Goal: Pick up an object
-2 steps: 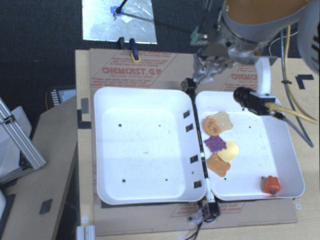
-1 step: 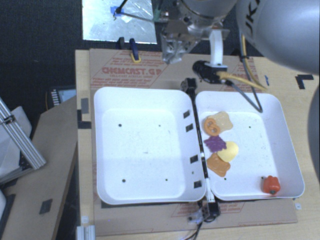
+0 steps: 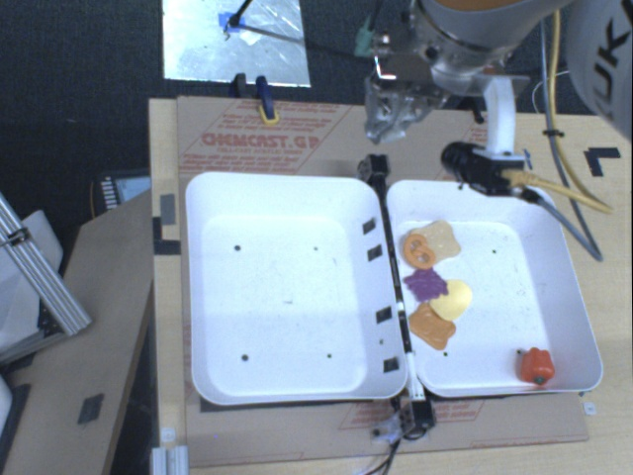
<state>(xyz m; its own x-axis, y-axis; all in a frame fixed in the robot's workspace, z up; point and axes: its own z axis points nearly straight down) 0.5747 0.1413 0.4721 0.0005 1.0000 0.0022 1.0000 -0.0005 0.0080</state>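
Observation:
My gripper [image 3: 389,119] hangs high above the back edge of the bench, near the divide between the two bins, with nothing seen in it. In the right bin [image 3: 554,255] a cluster lies against the left wall: an orange pretzel-like piece on a tan slice [image 3: 429,244], a purple piece [image 3: 425,284], a yellow piece [image 3: 452,300] and an orange-brown piece [image 3: 432,326]. A small red-orange pepper-like object [image 3: 535,365] sits near the bin's front right corner.
The left bin [image 3: 277,285] sits beside the right one, joined by a black hinge strip [image 3: 389,265]. Both rest on a cardboard sheet [image 3: 267,139]. A shiny metal plate [image 3: 235,26] lies behind, and a metal frame [image 3: 35,265] stands at the far left.

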